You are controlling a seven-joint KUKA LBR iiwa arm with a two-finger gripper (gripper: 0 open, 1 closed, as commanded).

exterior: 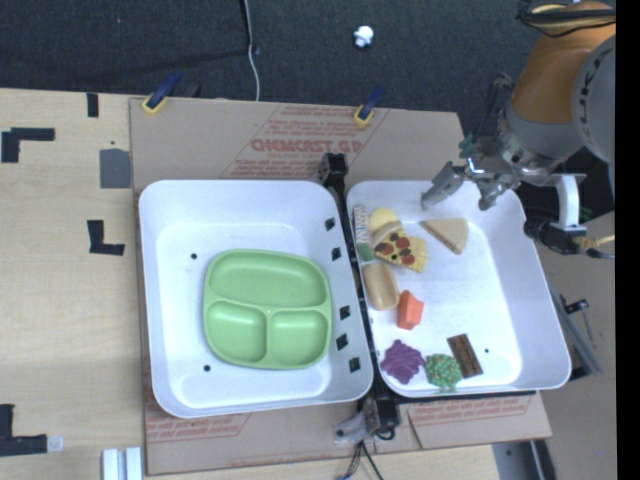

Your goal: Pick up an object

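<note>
We've got our pincer (462, 191) spread open, nothing in it, hovering just far of the bread wedge (447, 233), toys lying nearer-left.

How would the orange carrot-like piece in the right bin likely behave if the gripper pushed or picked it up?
The orange piece looks like a small moulded toy, so it is probably stiff and light. Its rounded, tapered shape suggests it may roll or pivot when nudged. It lies close to the bread roll, which a push might shift.

We see a wooden table (60, 318), a cardboard sheet (290, 143) clamped on it, two white bins (160, 208) side by side on that
</note>
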